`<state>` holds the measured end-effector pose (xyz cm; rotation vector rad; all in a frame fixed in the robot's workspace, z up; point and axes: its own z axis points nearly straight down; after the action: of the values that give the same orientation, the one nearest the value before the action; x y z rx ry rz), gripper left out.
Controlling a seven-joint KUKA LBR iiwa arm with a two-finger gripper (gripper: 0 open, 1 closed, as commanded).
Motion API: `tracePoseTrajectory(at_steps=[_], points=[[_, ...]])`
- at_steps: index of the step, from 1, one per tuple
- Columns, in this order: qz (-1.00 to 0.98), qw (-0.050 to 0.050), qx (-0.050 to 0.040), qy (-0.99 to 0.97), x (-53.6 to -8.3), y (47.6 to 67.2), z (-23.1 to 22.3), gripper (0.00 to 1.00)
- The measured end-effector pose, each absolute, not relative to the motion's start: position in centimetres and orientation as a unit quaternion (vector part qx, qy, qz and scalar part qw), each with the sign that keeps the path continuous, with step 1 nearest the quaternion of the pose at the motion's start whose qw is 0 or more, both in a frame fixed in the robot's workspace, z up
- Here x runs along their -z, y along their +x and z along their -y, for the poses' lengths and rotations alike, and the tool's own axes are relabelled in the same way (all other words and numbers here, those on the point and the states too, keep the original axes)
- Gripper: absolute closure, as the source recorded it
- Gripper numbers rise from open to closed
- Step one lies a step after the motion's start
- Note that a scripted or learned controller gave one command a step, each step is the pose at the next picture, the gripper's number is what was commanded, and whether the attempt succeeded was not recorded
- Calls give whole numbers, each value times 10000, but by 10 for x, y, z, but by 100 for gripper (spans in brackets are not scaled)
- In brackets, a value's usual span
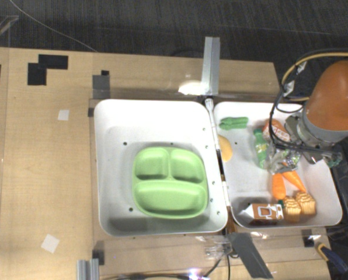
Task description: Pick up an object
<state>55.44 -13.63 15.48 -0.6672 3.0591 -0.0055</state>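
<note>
Clutter is the worry: the gripper sits among toys packed at three o'clock in the right bin, orange carrot just beside, so it may nudge neighbours and grab nothing.

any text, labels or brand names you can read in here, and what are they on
No text can be read.
Brown packet at the front of the right bin: it has a white label patch, too small and blurred to read.
Clear wrapper under the gripper: it has coloured print, too blurred to read.
Green divided tray in the left bin: it shows no markings.
</note>
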Motion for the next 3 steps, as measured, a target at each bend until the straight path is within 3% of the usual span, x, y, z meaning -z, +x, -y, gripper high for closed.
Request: tracePoseTrajectory(at_steps=[1,2,3], points=[[-9674,101,44,-2529,-270,639,177,100],[-9871,64,7,-1597,-290,643,140,100],[-9909,64,-13,-1346,-284,671,39,100]])
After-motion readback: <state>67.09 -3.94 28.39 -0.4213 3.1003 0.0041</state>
